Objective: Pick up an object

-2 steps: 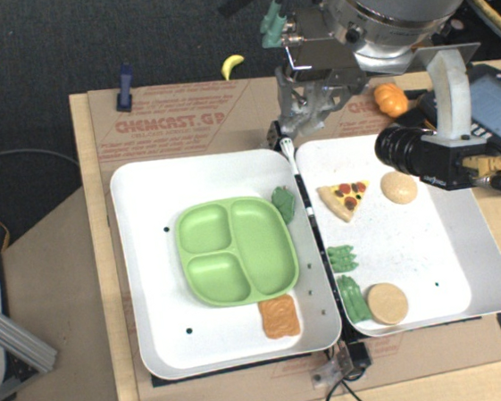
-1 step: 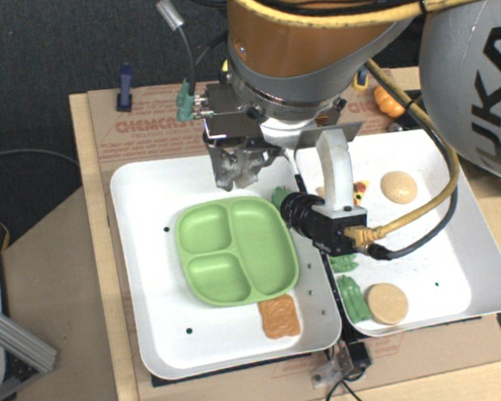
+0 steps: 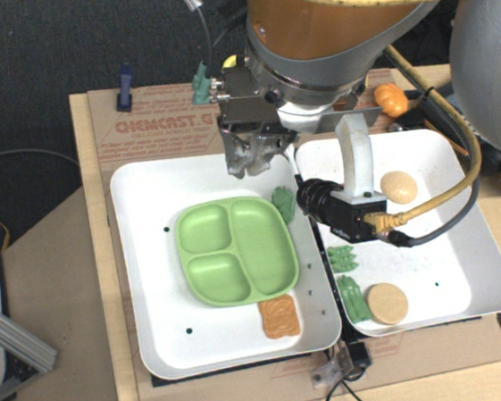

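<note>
My gripper (image 3: 250, 157) hangs over the back edge of the left bin (image 3: 144, 252), just behind the green divided plate (image 3: 235, 249). Nothing shows between its metal fingers, and their spacing is unclear from this angle. A small green leafy piece (image 3: 284, 203) lies at the plate's right rim. An orange waffle-like piece (image 3: 280, 317) rests in front of the plate. In the right bin (image 3: 471, 242) lie a tan bun (image 3: 399, 187), a round tan biscuit (image 3: 389, 302), and green vegetable pieces (image 3: 343, 258) along the left wall.
A black cable bundle with a yellow hose (image 3: 360, 214) crosses the wall between the bins. An orange object (image 3: 390, 98) sits on the bench behind the right bin. The cardboard sheet (image 3: 160, 115) lies under both bins.
</note>
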Available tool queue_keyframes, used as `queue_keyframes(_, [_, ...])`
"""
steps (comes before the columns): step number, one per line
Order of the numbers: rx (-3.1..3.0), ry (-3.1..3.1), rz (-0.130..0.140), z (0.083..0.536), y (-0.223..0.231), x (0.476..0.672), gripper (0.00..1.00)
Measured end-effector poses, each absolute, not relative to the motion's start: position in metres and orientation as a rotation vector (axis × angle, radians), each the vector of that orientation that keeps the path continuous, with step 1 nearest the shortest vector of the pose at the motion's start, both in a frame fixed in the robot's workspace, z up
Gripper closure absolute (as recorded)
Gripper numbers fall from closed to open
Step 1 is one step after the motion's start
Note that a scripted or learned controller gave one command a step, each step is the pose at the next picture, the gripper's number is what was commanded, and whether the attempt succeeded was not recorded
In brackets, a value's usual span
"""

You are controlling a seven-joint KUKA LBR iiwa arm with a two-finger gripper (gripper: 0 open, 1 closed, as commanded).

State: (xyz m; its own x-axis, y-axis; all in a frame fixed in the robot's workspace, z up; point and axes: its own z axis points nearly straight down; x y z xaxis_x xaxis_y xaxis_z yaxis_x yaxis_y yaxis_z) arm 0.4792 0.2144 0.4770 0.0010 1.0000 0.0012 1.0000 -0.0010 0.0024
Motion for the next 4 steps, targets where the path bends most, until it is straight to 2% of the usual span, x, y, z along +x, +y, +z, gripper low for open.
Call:
queue_keyframes(1, [2.232, 2.211, -0.005, 0.468, 0.132, 0.485, 1.0])
queue_keyframes(2, [2.221, 2.229, -0.012, 0.4, 0.171, 0.478, 1.0])
queue_keyframes(3, [2.233, 2.219, -0.021, 0.286, 0.123, 0.479, 1.0])
queue_keyframes(4, [2.207, 2.225, 0.032, 0.449, 0.197, 0.48, 1.0])
